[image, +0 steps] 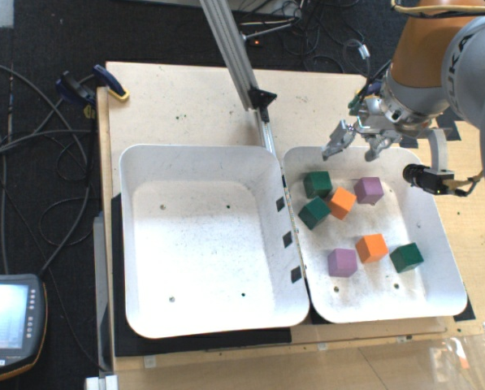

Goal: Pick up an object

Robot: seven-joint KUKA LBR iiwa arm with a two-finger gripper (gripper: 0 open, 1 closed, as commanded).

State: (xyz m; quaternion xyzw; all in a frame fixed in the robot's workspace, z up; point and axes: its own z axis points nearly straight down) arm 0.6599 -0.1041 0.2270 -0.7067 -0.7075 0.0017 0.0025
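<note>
Jaws (357,142) spread apart, nothing between the fingers, hanging above the far rim of the right bin (437,299) — just past the nearest cubes.

Far left, on the dark floor: a handheld control pendant (10,323) with a lit screen, loose black cables (31,136) above it. At the tabletop's (185,104) far-left corner, a blue and yellow clamp (92,84). Next over, the left bin (201,242), white, speckled with dark flecks. Slanting down from the top edge to the gap between the bins, a grey aluminium rail (230,43).

Inside the right bin, seven cubes — no long axis to speak of, most turned at a slant to the bin walls. Near the far-left part: two green cubes, one (317,184) farther and one (313,213) nearer, with an orange cube (341,202) touching or just beside both. Just right of that, a purple cube (369,190). Nearer the front: a second purple cube (342,262), a second orange cube (372,247) just beside it, then a third green cube (406,257) near the right wall.

Reaching in from the upper right: grey arm with orange band (429,43), wrist tipped downward and toward the left, fingers aimed at the bin's far end.
</note>
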